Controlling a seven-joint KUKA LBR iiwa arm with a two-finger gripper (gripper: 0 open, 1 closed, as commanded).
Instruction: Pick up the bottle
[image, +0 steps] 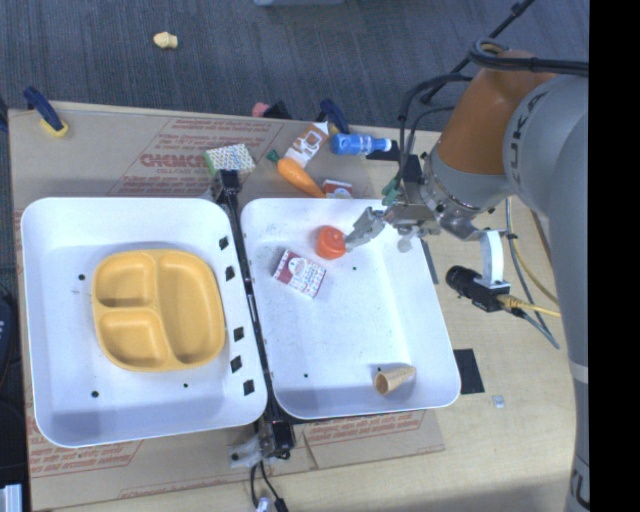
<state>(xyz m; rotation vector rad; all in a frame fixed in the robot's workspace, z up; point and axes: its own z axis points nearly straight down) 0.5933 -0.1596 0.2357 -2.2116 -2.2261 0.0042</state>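
End effector (362, 228), reaching in from the right over the right bin (425, 300), hangs just beside an orange round object (331, 241); whether it is apart or together I cannot tell. A small red-and-white packet (299, 272) and a cone (393, 379) lie farther inside this bin. The bottle (358, 144), blue, lies on the bench (520, 400) beyond the bin's far rim, outside it, beside a carrot-like piece (299, 177). A yellow divided tray (158, 308) sits in the left bin (50, 300).

Yellow divided plate (158, 308), orange ball (331, 241), blue bottle (358, 145), white bins (60, 420).
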